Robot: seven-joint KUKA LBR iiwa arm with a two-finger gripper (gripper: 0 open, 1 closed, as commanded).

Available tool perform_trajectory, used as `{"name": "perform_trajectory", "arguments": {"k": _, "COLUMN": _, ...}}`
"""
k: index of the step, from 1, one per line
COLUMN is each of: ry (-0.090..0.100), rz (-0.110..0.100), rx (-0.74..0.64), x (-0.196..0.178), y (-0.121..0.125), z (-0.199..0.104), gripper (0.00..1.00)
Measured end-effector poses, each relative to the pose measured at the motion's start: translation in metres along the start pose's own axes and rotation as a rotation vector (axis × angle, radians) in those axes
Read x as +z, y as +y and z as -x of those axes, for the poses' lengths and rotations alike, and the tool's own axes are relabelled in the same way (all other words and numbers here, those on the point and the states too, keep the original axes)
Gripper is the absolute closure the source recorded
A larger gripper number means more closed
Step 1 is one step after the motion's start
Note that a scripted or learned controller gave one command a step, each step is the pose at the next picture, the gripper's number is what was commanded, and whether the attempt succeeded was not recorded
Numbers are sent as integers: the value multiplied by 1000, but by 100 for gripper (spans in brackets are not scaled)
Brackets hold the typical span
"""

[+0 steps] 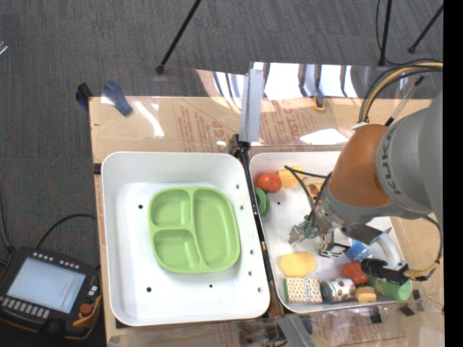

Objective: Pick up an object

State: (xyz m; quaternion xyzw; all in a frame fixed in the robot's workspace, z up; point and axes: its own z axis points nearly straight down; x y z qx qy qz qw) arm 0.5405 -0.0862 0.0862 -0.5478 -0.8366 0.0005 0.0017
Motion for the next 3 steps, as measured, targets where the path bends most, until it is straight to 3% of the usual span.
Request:
{"name": "perform_trajectory", "arguments": {"k": 1, "ry": -4, "rz": 4, "rx": -84, "x": -29, "y": 17, "z": 73, "gripper": 100}}
{"name": "perform_trajectory", "arguments": {"k": 2, "ry": 0, "rz": -1, "rx": 260, "x": 0, "y": 37, "z": 78, "gripper": 100}}
{"name": "perform_trajectory", "arguments": {"k": 3, "ry": 3, "rz": -12, "rx": 645, "x": -1, "y": 64, "z": 88, "gripper": 100}}
